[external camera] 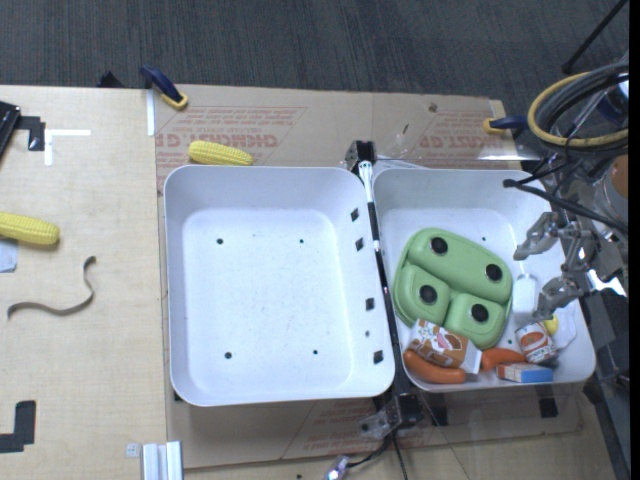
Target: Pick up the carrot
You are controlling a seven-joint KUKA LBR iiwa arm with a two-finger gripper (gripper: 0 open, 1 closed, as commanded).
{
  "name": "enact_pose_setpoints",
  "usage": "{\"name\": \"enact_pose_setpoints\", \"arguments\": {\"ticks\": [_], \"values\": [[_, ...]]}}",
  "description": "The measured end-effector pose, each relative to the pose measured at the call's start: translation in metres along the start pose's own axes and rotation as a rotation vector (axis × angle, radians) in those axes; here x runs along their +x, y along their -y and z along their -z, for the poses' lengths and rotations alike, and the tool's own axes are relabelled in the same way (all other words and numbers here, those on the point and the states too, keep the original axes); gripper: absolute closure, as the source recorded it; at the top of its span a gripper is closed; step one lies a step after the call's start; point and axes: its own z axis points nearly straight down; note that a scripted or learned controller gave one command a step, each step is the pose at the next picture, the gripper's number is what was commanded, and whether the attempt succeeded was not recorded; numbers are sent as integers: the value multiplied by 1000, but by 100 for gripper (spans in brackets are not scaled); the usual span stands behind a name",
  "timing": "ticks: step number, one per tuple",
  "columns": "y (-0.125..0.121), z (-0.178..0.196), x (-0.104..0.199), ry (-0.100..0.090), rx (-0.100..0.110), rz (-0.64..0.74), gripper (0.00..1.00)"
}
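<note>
The carrot [499,358], small and orange, lies near the front wall of the right bin [455,193], between a red sausage [433,369] and a small can [537,343]. My gripper [546,264] hangs over the right side of that bin, above and to the right of the carrot and clear of it. Its two grey fingers [533,234] stand apart, open, with nothing between them.
A green moulded piece [455,278] fills the middle of the right bin; a printed packet [440,342] and a blue-white box [525,372] crowd the front. The left bin [180,298] adjoins. Two corn cobs [220,153] [28,230] lie on the bench. Yellow cable [575,108] loops at right.
</note>
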Motion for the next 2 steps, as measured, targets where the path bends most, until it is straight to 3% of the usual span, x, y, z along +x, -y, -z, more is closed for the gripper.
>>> {"name": "enact_pose_setpoints", "arguments": {"ticks": [1, 2], "values": [[-63, -122, -21, 3, 2, -402, 0], [-16, -126, -82, -29, 2, 101, 0]]}}
